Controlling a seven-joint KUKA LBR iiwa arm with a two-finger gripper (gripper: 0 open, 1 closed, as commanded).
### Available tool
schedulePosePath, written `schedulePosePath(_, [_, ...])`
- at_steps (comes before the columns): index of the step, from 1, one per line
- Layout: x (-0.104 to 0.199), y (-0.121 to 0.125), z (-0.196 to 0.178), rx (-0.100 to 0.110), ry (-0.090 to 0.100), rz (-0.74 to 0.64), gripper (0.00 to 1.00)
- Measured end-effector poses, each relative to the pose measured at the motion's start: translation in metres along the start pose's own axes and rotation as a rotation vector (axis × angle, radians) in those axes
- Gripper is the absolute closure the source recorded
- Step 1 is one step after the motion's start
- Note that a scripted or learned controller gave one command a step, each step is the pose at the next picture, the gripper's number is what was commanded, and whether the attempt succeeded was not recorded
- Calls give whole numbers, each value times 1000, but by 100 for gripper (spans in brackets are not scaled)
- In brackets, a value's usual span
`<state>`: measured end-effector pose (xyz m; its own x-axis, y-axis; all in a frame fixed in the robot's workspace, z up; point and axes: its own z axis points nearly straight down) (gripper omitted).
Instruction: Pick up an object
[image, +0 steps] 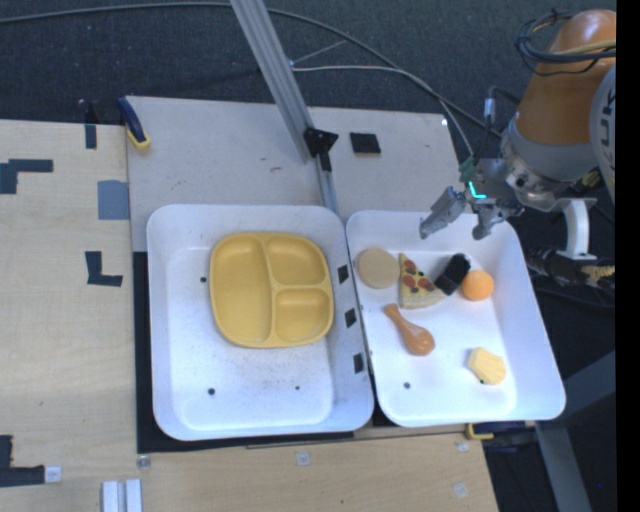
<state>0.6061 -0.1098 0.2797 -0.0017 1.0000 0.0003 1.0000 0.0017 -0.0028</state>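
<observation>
1. Bench: you have two white bins side by side, the left bin (170, 330) and the right bin (530, 340), their inner rims touching along the middle.

2. Left bin: one yellow tray (270, 288) with three compartments, lying flat a little toward 12 o'clock of the bin's centre. Fine dark specks dot the floor at its 6 o'clock side.

3. Right bin, six items:
- tan disc (377, 267), at 10 o'clock in the bin, near the inner rim.
- pizza slice (416, 286), just at 3 o'clock of the disc, edges touching or nearly so.
- black block (452, 273), tilted, against the slice's 3 o'clock edge.
- orange ball (478, 286), just at 3 o'clock of the block.
- drumstick (411, 331), tan, lying at a slant at 6 o'clock of the slice, its thick end toward 4 o'clock.
- yellow wedge (487, 365), at 4 o'clock in the bin, well apart from the drumstick.

4. Tool: your gripper (462, 217) hangs over the right bin's 12 o'clock rim, above the block and ball. Its fingers (438, 217) are spread apart, with nothing between them. A small teal light shows at its base.

5. Arm (560, 110): grey with an orange band, entering from 2 o'clock.

6. Surroundings: a grey pole (275, 70) slants across the bench at 12 o'clock of the bins.
</observation>
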Motion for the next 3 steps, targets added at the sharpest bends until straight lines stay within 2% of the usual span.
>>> schedulePosePath(1, [0,0,-1,-1,0,0,0])
schedulePosePath(2, [5,-1,44,3,-1,0,0])
schedulePosePath(3, [3,0,108,5,-1,1,0])
